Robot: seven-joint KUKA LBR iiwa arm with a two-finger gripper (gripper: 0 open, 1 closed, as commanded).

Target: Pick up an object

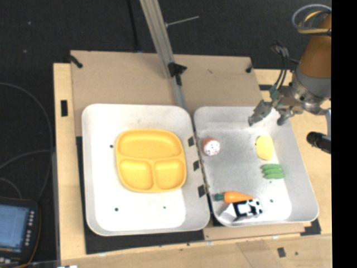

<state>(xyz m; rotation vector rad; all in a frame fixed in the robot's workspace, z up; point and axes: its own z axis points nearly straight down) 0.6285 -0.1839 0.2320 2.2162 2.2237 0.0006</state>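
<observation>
My gripper [271, 115] hangs over the far right part of the right bin [234, 127], its two fingers spread open with nothing between them. A yellow lemon-shaped object [264, 147] lies just below it in the bin. A green pea pod [273, 171] sits nearer the front. A white ball with red spots [211, 147] rests by the bin's left wall. An orange carrot [236, 196] and a black and white object [245, 209] lie at the front edge.
The left bin [100, 205] holds a yellow divided plate [150, 159]. A slanted metal pole [159, 38] rises behind the bins. A tablet [17, 225] sits off the bench at the lower left.
</observation>
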